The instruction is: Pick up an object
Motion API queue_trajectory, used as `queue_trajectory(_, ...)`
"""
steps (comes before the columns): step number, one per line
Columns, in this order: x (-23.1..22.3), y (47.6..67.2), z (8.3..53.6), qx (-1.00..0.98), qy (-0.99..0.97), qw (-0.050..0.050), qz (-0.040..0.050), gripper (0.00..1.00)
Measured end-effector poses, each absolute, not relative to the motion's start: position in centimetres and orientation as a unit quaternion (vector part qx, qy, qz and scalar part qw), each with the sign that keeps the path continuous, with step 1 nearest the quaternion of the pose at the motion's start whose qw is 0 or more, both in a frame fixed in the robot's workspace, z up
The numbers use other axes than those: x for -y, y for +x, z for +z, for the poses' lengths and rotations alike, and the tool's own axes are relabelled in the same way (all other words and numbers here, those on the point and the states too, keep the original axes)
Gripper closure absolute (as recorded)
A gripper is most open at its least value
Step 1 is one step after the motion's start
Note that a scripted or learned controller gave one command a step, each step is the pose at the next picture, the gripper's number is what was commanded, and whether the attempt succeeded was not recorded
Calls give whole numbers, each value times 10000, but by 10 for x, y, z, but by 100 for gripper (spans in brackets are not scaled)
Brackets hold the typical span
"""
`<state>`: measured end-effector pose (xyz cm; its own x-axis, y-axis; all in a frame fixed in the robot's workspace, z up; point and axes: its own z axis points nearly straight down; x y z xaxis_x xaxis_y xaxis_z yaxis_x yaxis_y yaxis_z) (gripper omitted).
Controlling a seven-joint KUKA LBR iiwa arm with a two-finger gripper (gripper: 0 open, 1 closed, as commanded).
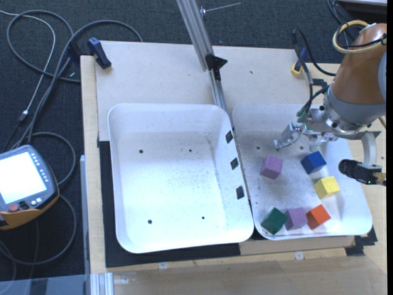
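Note:
The right bin (261, 112) holds several small cubes. A purple cube (271, 166) lies near its middle and a blue cube (314, 162) sits to the right of it. Below the blue one is a yellow cube (326, 186). Along the front wall sit a green cube (274, 220), a pale purple cube (296, 217) and an orange cube (318, 216). My gripper (287, 140) hangs over the bin's upper middle, just above and to the right of the purple cube and left of the blue one. Nothing is visibly held in it.
The left bin (123, 118) stands beside the right one, sharing a wall with black clips (234, 163). A slanted metal post (195, 26) rises behind the bins. A blue clamp (98, 53) sits at the bench's back left. A teach pendant (21, 182) and cables lie on the floor at left.

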<state>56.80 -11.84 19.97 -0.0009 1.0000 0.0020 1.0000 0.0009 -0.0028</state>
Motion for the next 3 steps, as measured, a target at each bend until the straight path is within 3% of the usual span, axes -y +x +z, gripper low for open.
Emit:
queue_trajectory(1,87,577,95,7081,-7061,49,22,0)
queue_trajectory(2,84,548,99,7067,-7075,31,11,0)
queue_trajectory(3,82,561,99,7075,-7067,-7,-6,0)
